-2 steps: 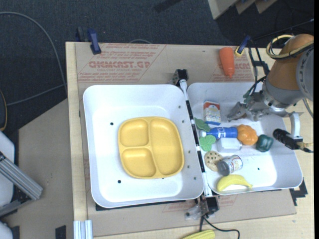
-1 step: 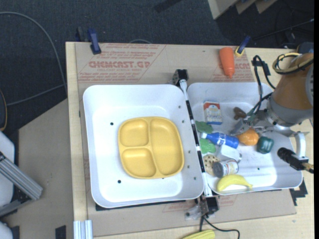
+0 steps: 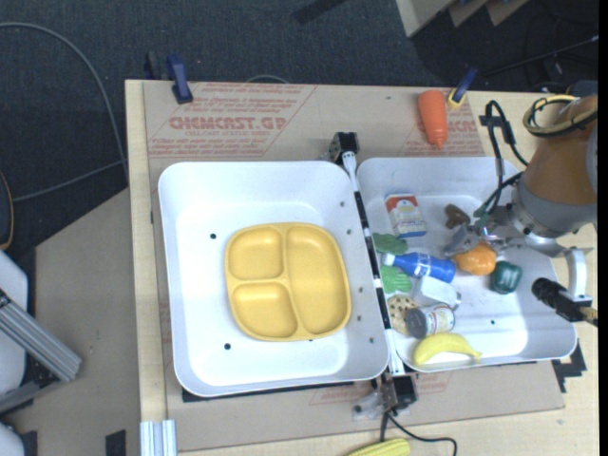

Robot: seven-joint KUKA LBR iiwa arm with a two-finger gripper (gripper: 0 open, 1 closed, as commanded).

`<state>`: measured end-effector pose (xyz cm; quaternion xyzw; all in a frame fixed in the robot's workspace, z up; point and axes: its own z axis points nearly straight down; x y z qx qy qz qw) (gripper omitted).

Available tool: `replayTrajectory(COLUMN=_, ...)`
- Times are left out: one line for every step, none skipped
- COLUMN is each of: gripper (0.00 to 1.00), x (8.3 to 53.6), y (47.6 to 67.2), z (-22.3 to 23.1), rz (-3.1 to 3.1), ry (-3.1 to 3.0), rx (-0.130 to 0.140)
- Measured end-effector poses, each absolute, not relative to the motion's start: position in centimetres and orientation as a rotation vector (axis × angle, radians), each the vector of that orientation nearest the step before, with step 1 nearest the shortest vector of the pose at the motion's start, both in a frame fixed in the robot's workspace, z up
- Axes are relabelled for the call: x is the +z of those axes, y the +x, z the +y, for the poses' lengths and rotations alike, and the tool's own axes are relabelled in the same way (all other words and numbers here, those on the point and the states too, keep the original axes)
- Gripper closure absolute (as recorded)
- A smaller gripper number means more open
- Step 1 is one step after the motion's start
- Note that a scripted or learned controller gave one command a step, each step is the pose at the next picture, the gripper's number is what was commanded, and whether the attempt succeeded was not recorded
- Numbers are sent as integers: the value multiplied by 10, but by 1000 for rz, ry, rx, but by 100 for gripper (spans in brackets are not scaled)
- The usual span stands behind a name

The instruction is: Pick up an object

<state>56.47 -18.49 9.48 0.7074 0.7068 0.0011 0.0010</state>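
Observation:
The right bin [image 3: 494,174] holds a jumble of small objects. An orange fruit [image 3: 477,259] lies right of its middle, with a dark green cup [image 3: 505,276] beside it and a brown item [image 3: 457,215] a little behind. My gripper [image 3: 474,237] reaches in from the right and hangs low just above the orange fruit, between it and the brown item. Its tip is dark and small against the clutter. Nothing visibly hangs from it.
Further left in the right bin lie a white carton [image 3: 407,215], a blue and white bottle [image 3: 424,267], green pieces [image 3: 389,245], a can [image 3: 433,319] and a banana [image 3: 446,350]. The left bin [image 3: 190,217] holds a yellow divided plate [image 3: 287,280]. A carrot [image 3: 433,117] rests on the bench behind.

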Motion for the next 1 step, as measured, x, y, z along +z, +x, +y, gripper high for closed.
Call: replayTrajectory(gripper=100, x=86, y=628, z=-97, rz=2222, ry=2219, rx=5)
